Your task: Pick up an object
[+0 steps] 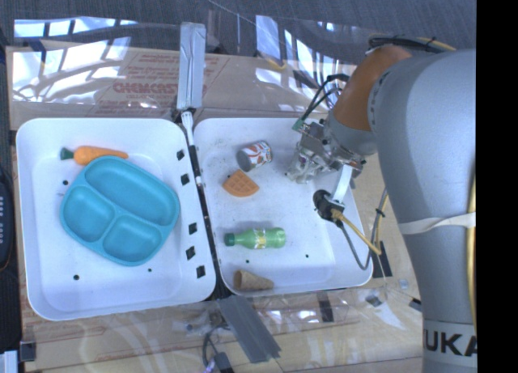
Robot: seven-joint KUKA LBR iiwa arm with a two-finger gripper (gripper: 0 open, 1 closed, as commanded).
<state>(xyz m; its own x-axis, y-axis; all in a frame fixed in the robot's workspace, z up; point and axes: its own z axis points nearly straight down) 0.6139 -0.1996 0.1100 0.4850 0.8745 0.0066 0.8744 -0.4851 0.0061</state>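
Objects for picking lie in the right bin (pixel 344 270): a small can (pixel 254 155) on its side with a white and orange-red label, a tan waffle-like wedge (pixel 240 184) just below it, a green bottle (pixel 256 239) lying flat with a yellow label, and a brown cone (pixel 252 281) near the front wall. The tool (pixel 306 165) sits low over the bin floor, right of the can and apart from it — open or closed, I cannot tell. The left bin (pixel 32 282) holds a blue divided plate (pixel 119 209) and a carrot (pixel 93 154).
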